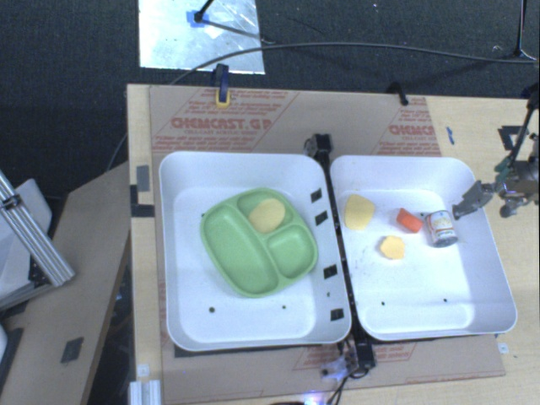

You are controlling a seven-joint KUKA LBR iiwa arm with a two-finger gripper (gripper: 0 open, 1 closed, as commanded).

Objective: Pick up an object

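Grey two-finger claw (469, 202), jaw state untellable, should descend squarely over small silver-and-red can (440, 229) just beside and below it.

1. Both white bins (396, 319) are being seen as smooth, faintly glossy plastic.
2. The green divided plate (245, 260) is being shown as matt plastic.
3. A shiny metal rim is being displayed by the small can (440, 228).
4. The bench sheet (253, 121) is being read as matt, printed protective paper.
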